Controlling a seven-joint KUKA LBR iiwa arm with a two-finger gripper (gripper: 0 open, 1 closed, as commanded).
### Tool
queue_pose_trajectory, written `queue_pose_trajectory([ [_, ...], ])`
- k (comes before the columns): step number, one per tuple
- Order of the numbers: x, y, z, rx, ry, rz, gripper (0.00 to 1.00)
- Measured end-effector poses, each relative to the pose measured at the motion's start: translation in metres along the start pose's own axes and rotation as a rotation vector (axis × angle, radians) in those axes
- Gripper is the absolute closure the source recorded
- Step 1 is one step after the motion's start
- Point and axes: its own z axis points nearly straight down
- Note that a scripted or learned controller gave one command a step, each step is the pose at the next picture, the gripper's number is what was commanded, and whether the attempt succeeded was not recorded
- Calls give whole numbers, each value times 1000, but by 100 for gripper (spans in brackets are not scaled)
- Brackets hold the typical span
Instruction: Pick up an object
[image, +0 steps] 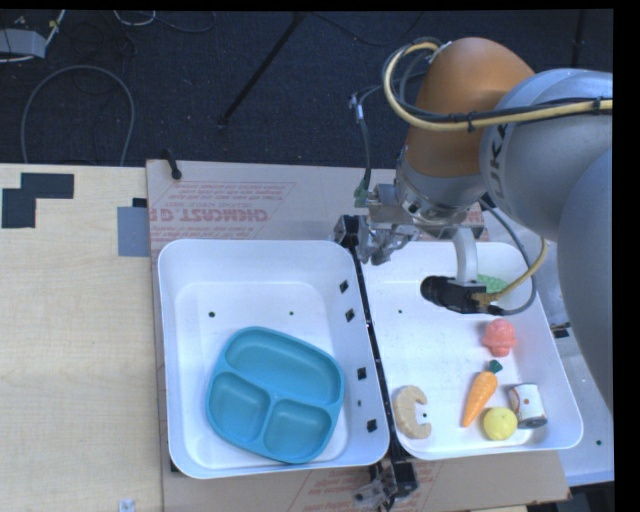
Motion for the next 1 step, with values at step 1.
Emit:
queue_pose_trajectory([
  [1, 54, 6, 6, 1, 0, -1, 100],
])
